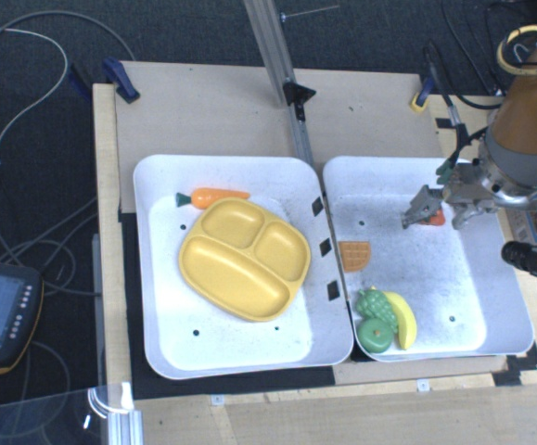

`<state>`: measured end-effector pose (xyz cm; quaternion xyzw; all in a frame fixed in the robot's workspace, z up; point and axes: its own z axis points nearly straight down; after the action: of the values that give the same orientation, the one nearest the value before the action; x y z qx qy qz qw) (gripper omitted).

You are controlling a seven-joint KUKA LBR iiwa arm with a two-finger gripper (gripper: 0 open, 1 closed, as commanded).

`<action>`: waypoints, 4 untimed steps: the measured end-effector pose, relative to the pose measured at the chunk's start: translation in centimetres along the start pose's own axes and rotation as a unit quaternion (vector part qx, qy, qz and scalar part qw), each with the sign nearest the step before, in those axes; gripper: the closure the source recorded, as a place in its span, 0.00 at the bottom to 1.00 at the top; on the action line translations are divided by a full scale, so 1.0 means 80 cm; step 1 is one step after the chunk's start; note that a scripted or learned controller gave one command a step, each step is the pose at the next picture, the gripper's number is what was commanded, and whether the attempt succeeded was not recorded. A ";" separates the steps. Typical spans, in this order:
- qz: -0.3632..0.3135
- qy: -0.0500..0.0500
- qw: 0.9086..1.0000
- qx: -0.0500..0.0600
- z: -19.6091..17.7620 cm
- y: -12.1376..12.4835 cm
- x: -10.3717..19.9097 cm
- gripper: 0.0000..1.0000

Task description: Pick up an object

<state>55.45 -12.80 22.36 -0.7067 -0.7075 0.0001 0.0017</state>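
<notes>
Small orange object (pixel 434 217) in the right bin (pixel 491 336), upper part; too hidden for long axis or heading. Claw (pixel 442 213) over it, fingers spread apart either side. Nearby: waffle piece (pixel 354 254), grapes (pixel 373 302), banana (pixel 402 319), green apple (pixel 375 335). Left bin (pixel 157 248): yellow divided plate (pixel 244 257), carrot (pixel 214 196).

Tool (pixel 440 213) over right bin (pixel 453 179) (orange thing (pixel 434 218) at fingertips)

Wooden bench (pixel 203 100) bearing two white bins (pixel 157 248) (pixel 500 332) side by side; blue clamps (pixel 120 80), probably, at far corners.
</notes>
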 end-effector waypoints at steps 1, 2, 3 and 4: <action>0.000 0.000 1.000 0.000 0.000 0.000 0.000 0.00; 0.000 0.000 1.000 0.003 0.079 0.001 0.002 0.00; 0.001 0.000 1.000 0.003 0.157 0.001 0.008 0.00; 0.001 -0.001 1.000 0.000 0.163 0.002 0.007 0.00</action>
<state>55.54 -12.19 9.30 -0.7074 -0.7068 0.0008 0.0012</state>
